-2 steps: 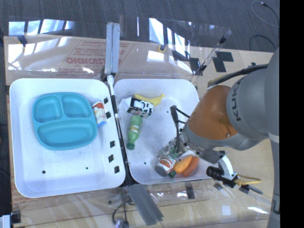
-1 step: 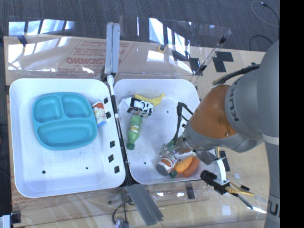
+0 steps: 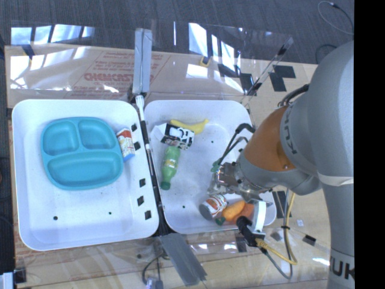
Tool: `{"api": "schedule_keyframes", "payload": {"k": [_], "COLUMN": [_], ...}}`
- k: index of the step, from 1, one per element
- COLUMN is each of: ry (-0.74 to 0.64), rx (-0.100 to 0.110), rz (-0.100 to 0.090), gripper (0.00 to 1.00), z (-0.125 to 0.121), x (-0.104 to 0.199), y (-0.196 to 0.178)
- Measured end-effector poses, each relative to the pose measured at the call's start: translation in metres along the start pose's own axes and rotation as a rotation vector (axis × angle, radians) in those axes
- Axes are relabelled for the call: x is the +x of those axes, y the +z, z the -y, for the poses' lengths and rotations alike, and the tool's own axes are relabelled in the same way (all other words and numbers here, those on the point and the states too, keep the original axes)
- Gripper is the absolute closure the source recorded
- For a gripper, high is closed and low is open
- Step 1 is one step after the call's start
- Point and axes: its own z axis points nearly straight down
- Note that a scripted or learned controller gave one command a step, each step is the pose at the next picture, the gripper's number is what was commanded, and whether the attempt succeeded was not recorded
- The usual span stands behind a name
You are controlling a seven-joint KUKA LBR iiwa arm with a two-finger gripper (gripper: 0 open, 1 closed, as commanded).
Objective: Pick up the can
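Can point(image 3: 212, 208) on its side in right bin point(image 3: 198, 110), gripper point(image 3: 224, 182) just above it, grip state unclear

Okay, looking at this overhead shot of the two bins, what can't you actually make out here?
- Gripper: in the camera view the wrist covers its fingers, so their state is unclear.
- Can: lying in the right bin, partly behind the wrist and an orange object; label too small to read.
- Small carton beside the blue tray: print too small to read.
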Motion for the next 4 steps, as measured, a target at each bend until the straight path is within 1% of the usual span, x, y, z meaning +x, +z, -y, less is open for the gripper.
{"api": "schedule_keyframes", "payload": {"k": [1,2,3,4], "ry": [-0.268,-0.568,-0.541,-0.862], "rx": [0.012,0.012,0.01,0.007], "rz": [-0.001,-0.003,-0.001,-0.002], "gripper": [0.0,0.0,0.0,0.0], "z": [0.01,0.015,-0.001,0.005], "x": [0.02,0.038,0.007,0.009], "y": [0.002,0.003,-0.017,0.001]}}
